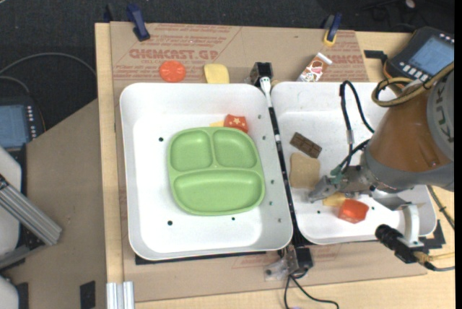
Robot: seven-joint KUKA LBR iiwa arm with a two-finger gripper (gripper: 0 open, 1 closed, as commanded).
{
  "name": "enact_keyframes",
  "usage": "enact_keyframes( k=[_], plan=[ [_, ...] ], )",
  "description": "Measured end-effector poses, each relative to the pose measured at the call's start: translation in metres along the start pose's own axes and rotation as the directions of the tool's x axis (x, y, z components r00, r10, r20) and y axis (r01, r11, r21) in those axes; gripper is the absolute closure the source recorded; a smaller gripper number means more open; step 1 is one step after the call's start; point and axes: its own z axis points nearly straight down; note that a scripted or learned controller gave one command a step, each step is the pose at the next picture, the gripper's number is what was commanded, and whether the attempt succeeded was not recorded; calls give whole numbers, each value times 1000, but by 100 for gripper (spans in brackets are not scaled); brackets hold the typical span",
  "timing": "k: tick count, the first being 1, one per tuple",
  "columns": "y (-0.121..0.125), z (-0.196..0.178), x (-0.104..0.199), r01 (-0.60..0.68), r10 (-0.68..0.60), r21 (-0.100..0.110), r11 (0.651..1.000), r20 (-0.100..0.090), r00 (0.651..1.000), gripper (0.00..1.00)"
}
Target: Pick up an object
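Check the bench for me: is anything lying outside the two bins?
Yes. An orange disc, a yellow block and a small red-and-white packet lie on the cardboard behind the bins, outside the walls.

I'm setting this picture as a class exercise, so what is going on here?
A grey robot arm reaches from the right into the right bin, its gripper low beside an orange-red object, a tan slab and a brown block. Nothing visibly sits between its fingers. The left bin holds a green divided plate.
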Motion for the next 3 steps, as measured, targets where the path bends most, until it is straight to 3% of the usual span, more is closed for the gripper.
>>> enact_keyframes(
  k=[1, 2, 3],
  plan=[
    [4, -13, -5, -6, 6, -14, 1000, 9, 1000, 100],
    [4, -99, 52, 4, -4, -17, 1000, 5, 1000, 100],
    [2, -94, 48, -3, 3, -8, 1000, 5, 1000, 0]
  ],
)
